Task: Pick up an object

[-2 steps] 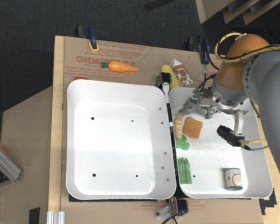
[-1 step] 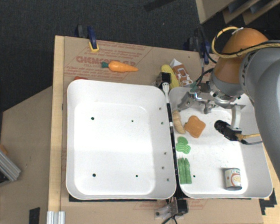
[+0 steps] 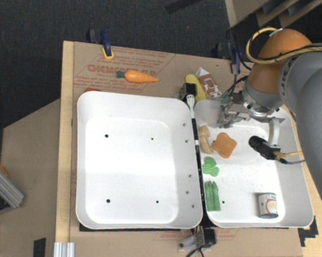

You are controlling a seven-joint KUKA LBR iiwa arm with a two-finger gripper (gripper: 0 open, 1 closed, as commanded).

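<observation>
Claw (image 3: 227, 118) hung low over the far end of the right bin (image 3: 246, 183); whether it was spread or pressed together could not be told from above. The likeliest object to pick, an orange wedge (image 3: 224, 144), lay just beside the claw on the near side, with a pale beige piece (image 3: 205, 139) close by against the bin's left wall.

Risks, as I judged them: the wedge looked flat-lying, so a descent slightly off-centre could push it aside rather than pinch it. The beige piece sat so near the wall that a try there might strike the rim.

Counted: two white bins, left (image 3: 130, 161) and right. In the right bin were one wedge, one beige piece, two green pieces (image 3: 210, 168) (image 3: 212, 195) and one small can (image 3: 267, 205). One toy carrot (image 3: 138, 77) lay on the desk (image 3: 68, 162) beyond the bins.
</observation>
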